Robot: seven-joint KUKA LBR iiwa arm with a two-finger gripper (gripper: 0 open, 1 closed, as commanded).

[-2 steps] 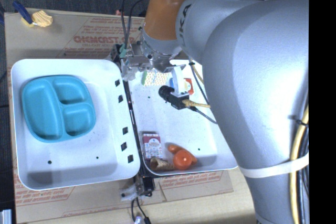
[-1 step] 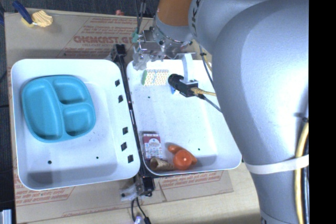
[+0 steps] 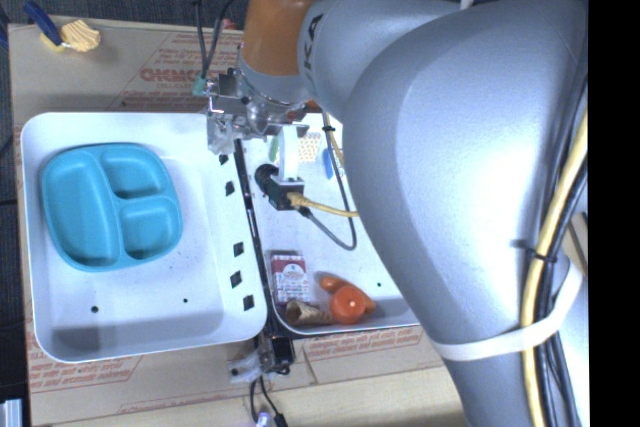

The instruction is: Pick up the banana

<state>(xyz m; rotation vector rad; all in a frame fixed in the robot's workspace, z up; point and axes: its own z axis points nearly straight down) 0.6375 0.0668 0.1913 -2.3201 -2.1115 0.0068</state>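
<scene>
Over the right bin's [image 3: 395,310] far end, near the divider, sit my jaws [image 3: 235,120]; can't tell whether they're spread or pinched, nothing visibly held. Banana I can't pick out. Near end has red packet [image 3: 288,275], tomato [image 3: 350,303]. Blue tray [image 3: 110,205] left. Pick looks not done.

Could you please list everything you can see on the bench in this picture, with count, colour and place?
Bins: two, white, side by side on the bench.
Divided tray: one, light blue, in the left bin.
Small box: one, red and white, near front of the right bin.
Round fruit: one, orange-red, front of the right bin.
Brownish item: one, beside the fruit; too unclear to identify.
Small object: one, blue and yellow, on the cardboard behind the left bin.
Arm: one, grey with orange band, over the right bin.
Gripper: one, at the bins' dividing edge.
</scene>
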